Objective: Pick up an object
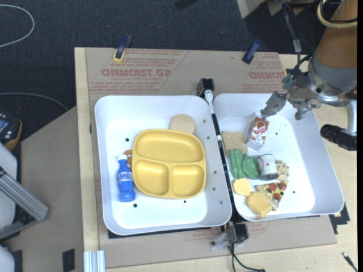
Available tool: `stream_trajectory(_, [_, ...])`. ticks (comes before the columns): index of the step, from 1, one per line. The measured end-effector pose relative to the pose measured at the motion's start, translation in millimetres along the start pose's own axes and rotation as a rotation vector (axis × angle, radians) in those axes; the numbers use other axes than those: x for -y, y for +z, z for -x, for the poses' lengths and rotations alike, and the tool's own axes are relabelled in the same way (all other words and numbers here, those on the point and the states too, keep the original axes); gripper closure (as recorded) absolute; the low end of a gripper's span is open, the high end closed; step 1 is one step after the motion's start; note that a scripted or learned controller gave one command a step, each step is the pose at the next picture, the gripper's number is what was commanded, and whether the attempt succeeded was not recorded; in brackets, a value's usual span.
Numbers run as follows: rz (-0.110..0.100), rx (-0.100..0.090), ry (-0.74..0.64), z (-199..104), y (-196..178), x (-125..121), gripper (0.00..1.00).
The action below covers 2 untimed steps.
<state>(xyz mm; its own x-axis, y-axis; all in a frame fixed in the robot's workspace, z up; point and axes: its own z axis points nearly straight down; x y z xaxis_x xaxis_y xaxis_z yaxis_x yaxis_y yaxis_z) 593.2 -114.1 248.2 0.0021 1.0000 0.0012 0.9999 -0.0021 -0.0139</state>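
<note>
Near edge of the right bin (317,208): a yellow block (260,204), with a pizza slice (275,190) touching it on the right. Just past those, a round yellow chip (241,186).

Middle of the right bin: a small can (266,166) lying on its side, a spotted cookie (282,168) right beside it, and green pieces (243,164) on its left, close to the bin's left wall. A little farther, a flat tan square (232,140) by that same wall.

Next, toward the far half of the right bin: a small red and white box (258,133), tilted, not lying flat.

Above the far part of the right bin: the claw (288,106), spread wide, nothing between its fingers. Left finger tip just above the box's top; touching or not, cannot tell.

Left bin (105,152): a blue bottle (125,179) along the left side, just beside a big yellow plate (168,163) with three parts, in the middle. Past the plate, near the far edge, a round tan cookie (182,123), touching the plate's rim.

Far edge of the bench (170,67): two blue clips, one on the left (121,49), one on the right (251,51).
</note>
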Motion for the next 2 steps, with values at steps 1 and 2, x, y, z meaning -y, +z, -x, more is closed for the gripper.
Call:
stream_trajectory(1, [0.014,0.001,-0.002,0,-8,-2,0.0])
stream_trajectory(2, [0.008,0.0,-0.002,-1,55,-4,0.0])
